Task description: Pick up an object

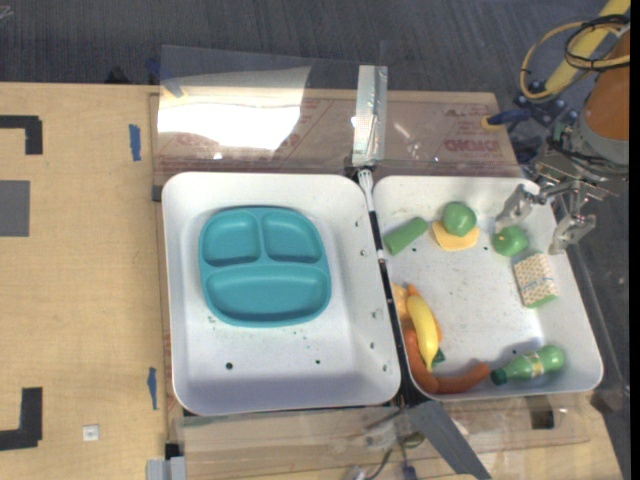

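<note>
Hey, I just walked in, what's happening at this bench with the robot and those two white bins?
The arm reaches in from the right, and its gripper hangs open over the far corner of the right bin, holding nothing. Below it lie toy foods: a small green piece, a patterned block, a green ball on a yellow base, a banana and a green bottle. The left bin holds a teal divided plate. Nothing has been picked up yet.

Lab: taped bench (70,268), cables (565,58)
</note>
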`<state>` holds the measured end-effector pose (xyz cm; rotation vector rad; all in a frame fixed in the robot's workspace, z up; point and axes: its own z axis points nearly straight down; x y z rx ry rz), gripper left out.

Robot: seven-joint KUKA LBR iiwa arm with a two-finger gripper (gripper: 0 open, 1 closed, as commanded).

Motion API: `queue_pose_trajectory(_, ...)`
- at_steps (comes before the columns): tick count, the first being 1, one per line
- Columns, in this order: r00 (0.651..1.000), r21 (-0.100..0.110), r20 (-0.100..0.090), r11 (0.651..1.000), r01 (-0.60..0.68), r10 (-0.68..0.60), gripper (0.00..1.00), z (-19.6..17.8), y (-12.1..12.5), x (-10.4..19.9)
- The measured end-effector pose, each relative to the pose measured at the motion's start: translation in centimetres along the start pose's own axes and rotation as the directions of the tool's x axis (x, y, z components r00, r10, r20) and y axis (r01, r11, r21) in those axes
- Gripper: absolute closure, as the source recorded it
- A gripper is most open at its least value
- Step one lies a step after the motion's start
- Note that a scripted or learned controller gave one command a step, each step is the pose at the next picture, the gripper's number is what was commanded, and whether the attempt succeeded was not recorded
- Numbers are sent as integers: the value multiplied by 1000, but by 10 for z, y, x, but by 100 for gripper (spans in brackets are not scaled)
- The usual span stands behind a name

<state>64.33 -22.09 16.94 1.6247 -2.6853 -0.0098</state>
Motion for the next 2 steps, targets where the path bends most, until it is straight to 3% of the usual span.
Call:
queue_pose_trajectory(1, 997, 19, 4, 997, 78, -79, 0, 56, 0, -1)
queue_pose_trajectory(2, 993, 13, 3, 993, 115, -115, 0, 81, 21, -15)
